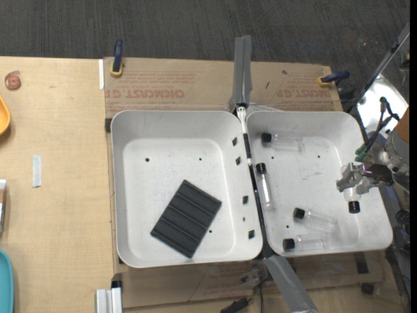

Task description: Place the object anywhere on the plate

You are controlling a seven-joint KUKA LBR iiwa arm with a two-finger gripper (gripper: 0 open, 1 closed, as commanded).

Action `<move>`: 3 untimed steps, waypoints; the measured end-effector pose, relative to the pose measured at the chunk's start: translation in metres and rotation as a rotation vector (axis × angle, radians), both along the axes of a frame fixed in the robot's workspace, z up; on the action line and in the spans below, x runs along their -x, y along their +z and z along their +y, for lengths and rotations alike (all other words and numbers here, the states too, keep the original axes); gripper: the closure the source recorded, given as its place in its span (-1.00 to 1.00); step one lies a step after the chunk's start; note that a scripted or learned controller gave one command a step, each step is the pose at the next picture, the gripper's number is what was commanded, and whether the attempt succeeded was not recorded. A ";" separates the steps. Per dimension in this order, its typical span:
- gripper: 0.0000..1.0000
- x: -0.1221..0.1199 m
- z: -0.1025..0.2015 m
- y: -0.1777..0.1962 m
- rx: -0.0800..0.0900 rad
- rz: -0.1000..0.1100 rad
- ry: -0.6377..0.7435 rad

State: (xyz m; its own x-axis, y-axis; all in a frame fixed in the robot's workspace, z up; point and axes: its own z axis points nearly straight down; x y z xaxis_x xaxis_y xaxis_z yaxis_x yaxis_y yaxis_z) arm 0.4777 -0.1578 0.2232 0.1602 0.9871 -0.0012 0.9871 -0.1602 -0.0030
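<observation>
We find the dark ribbed plate [186, 218] lying flat and skewed on the floor of the left bin [124, 175]. Nothing rests on the plate. The task's things lie to the right of the plate, in the right bin [339, 119]: four clear vials with black caps.

- The first vial [264, 186] is nearest the plate, along the bin wall that faces it.
- The second vial [281, 139] is right of the plate and farther back.
- The third vial [314, 220] and the fourth vial [303, 243] are right of the plate, near its front level.

The gripper [352, 182] hangs well right of the plate, beyond all four vials. We cannot tell how far it is open, nor whether it grips anything.
</observation>
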 end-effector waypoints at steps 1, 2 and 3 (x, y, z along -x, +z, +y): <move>1.00 -0.050 0.089 0.024 0.002 0.001 -0.149; 1.00 -0.111 0.138 -0.024 0.002 0.001 -0.097; 1.00 -0.122 0.220 -0.033 0.002 0.000 0.025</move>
